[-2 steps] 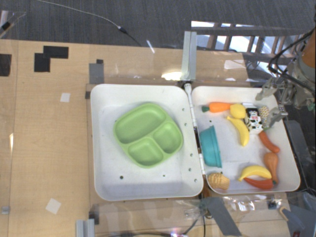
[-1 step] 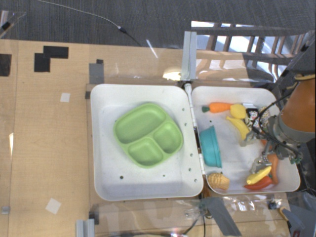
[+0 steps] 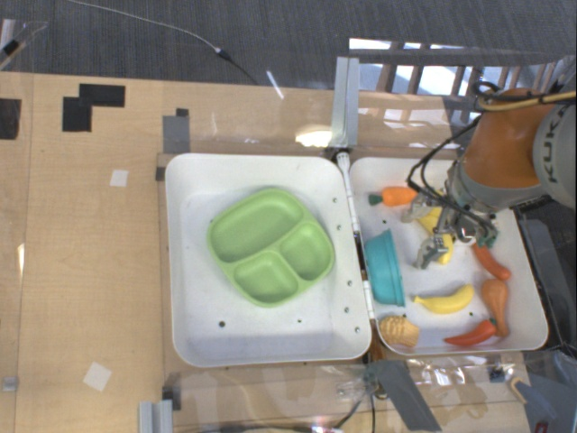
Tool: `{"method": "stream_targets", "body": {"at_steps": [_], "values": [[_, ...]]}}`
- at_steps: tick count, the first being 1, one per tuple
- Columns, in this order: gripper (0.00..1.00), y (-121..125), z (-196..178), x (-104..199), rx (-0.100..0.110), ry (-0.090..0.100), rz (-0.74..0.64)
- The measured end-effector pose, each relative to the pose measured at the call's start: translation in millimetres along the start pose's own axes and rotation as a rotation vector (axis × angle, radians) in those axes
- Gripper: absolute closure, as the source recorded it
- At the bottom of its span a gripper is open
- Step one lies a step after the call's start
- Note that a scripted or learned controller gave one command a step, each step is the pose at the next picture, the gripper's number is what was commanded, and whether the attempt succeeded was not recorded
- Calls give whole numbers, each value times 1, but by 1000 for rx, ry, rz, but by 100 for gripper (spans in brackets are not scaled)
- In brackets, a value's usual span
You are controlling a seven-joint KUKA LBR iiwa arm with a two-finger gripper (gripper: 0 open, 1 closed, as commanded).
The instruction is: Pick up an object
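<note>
- The tool [image 3: 439,242] is hanging low inside the right bin [image 3: 532,332], over a yellow piece [image 3: 431,219] just beside the orange carrot [image 3: 398,196]
- Whether it is apart or together, I cannot tell
- Nothing is showing as gripped, so the pick is looking undone
- Judging the step: it is paying to centre on 1 item and drop straight
- The banana [image 3: 444,301] is lying apart from its neighbours, the easier target
- The teal bowl [image 3: 385,267] is leaning by the wall, so sideways sweeps are risking a knock
</note>
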State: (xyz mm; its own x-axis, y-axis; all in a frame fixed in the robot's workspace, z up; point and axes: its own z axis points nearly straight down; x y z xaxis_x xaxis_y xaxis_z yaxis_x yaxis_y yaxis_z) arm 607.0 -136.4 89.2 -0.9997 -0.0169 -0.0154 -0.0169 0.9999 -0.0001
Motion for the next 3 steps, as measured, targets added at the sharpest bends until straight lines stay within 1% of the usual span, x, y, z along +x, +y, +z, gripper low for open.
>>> {"method": "stream_targets", "body": {"at_steps": [1,2,3], "values": [[0,0,0,-44,0,52,150],[100,1,-16,-54,5,3,147],[100,42,-180,-3,1,-11,295]]}}
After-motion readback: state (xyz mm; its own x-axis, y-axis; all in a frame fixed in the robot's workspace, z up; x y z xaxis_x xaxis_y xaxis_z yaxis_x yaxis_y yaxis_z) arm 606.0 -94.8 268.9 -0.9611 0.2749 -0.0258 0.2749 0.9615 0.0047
